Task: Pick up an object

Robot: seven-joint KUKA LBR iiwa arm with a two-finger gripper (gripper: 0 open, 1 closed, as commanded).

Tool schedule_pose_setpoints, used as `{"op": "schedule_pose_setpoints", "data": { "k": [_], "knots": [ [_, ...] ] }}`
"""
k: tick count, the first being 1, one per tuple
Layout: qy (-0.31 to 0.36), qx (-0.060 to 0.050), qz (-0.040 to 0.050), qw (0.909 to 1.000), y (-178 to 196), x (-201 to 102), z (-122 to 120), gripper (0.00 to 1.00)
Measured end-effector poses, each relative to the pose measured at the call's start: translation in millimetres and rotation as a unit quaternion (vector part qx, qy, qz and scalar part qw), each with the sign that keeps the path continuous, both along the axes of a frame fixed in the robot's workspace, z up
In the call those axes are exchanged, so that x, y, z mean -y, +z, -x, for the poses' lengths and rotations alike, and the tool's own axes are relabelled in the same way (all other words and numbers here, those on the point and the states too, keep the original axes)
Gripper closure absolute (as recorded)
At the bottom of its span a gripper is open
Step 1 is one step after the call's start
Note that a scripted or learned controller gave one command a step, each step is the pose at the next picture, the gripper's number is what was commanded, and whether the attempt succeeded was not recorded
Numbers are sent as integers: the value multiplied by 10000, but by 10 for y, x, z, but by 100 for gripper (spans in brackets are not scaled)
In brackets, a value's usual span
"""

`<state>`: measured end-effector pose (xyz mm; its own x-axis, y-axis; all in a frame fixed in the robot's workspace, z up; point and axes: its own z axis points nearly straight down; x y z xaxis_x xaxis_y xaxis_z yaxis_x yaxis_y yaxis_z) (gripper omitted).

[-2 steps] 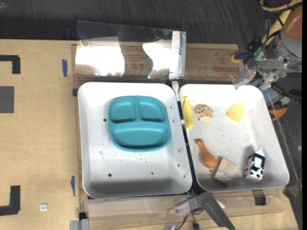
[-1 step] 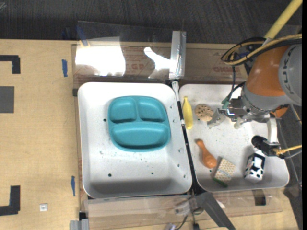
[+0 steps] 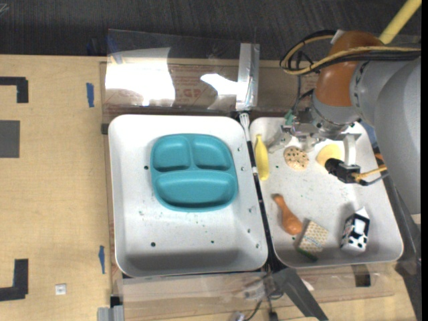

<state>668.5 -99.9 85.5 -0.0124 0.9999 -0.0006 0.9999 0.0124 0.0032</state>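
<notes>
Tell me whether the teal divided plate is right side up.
Right side up: the teal divided plate shows three recessed compartments facing the camera.

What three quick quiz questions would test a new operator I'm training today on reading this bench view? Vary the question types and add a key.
1. True or false: the teal divided tray lies in the right bin.
2. Which item lies nearest the wall between the bins? A) black-and-white cow toy B) banana C) round cookie
3. Fill in: the orange drumstick-shaped toy lies beside a tan ____ near the right bin's front.

Key: 1 false, it lies in the left bin; 2 B; 3 block.
</notes>
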Motion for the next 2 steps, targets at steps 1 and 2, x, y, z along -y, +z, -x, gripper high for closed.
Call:
{"op": "schedule_pose_setpoints", "data": {
  "k": [1,2],
  "knots": [
    [5,0,-1,10000,4,-13,211,0],
    [649,-13,5,9979,119,332,240,0]
  ]
}}
